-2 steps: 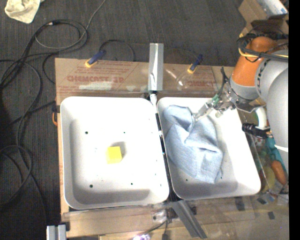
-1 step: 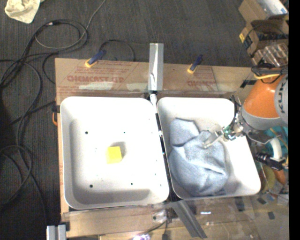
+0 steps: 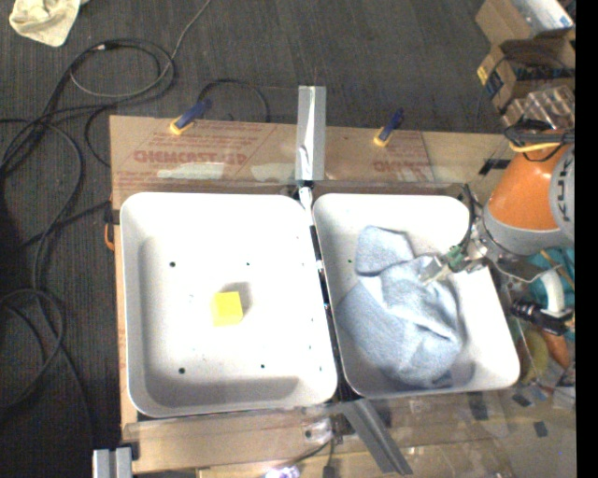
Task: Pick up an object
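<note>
Cloth lies crumpled in our right bin.
Our gripper touches its top; we cannot tell its state.

block in left bin | cloth in right bin

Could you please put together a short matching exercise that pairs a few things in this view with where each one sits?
Things:
1. yellow block
2. blue-grey cloth
3. gripper
4. pale rag

Places:
A. on the dark floor at the top-left corner of the view
B. down at the cloth, in the upper right part of the right bin
C. near the middle of the left bin
D. crumpled across the floor of the right bin

Pairs: 1-C, 2-D, 3-B, 4-A
</note>
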`<state>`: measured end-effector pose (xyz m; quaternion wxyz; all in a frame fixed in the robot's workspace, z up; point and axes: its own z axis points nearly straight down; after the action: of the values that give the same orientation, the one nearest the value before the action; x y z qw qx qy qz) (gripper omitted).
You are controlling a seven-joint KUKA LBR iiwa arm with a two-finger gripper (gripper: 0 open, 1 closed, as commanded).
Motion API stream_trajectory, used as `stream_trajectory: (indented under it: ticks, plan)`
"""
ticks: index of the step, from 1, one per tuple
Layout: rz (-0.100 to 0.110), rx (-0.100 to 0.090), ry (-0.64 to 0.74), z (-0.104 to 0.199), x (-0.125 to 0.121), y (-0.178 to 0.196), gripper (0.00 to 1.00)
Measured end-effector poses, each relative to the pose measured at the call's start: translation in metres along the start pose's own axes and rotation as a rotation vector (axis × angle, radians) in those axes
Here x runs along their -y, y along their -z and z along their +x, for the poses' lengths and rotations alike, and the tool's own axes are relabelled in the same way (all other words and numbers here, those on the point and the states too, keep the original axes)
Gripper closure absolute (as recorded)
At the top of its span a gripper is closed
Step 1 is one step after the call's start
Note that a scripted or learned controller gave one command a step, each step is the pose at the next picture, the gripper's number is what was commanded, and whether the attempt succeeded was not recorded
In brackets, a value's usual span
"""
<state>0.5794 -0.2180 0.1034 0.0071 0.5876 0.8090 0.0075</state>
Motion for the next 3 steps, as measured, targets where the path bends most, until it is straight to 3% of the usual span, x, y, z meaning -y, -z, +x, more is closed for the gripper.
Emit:
stream_trajectory:
  ticks: [1, 2, 3]
  plan:
    - [0.019, -0.002, 0.021, 0.028, -0.037, 0.077, 1.00]
    - [0.022, -0.001, -0.103, 0.067, -0.116, 0.079, 1.00]
    - [0.022, 0.000, -0.103, 0.066, -0.116, 0.079, 0.00]
